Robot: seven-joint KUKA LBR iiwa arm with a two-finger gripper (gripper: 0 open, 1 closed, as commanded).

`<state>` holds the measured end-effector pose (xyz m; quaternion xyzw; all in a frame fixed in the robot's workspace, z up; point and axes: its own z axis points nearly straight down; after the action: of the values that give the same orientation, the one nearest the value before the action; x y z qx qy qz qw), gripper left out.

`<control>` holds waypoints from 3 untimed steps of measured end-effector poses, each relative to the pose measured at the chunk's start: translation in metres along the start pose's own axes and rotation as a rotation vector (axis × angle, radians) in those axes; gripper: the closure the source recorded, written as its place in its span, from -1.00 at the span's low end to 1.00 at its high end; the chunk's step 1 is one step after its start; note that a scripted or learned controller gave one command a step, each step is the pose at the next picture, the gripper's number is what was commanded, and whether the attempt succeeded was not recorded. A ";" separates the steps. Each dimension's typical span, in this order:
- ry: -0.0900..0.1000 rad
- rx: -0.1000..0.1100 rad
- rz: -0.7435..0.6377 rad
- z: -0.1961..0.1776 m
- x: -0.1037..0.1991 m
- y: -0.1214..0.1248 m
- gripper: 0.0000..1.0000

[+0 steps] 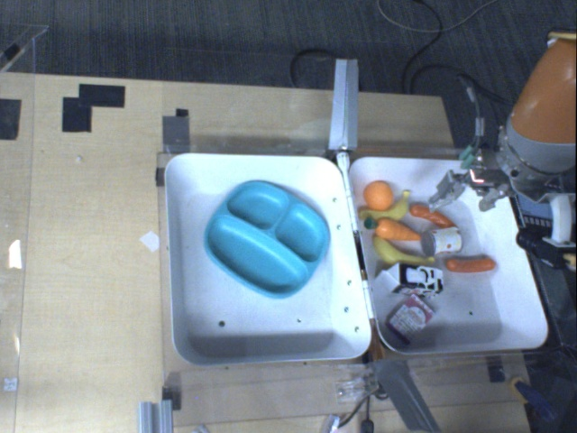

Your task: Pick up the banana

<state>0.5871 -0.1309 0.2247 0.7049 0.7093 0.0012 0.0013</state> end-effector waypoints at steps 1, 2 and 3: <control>-0.001 -0.001 0.182 0.033 -0.040 0.052 -1.00; -0.002 -0.004 0.168 0.029 -0.067 0.083 -1.00; -0.001 -0.005 0.303 0.137 -0.044 0.025 -1.00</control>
<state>0.6133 -0.1750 0.0878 0.8040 0.5946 0.0028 0.0030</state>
